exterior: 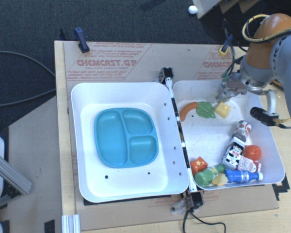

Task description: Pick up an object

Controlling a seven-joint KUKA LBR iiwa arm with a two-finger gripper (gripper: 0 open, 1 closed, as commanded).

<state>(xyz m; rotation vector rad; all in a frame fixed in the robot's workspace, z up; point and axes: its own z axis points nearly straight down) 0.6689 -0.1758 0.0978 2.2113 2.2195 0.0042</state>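
Camera view: the gripper (226, 95) hangs low over the right white bin (274, 152), just above a pale yellow block (223, 110) beside a green leafy toy (205, 110).

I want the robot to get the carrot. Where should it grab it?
Probably around the middle of the orange carrot, coming straight down from above. It lies flat and curved on the floor of the right bin, so its narrow sides are easy to pinch. Its right end touches the green leafy piece, so gripping nearer the free left half looks safer. The claw hovers near there.
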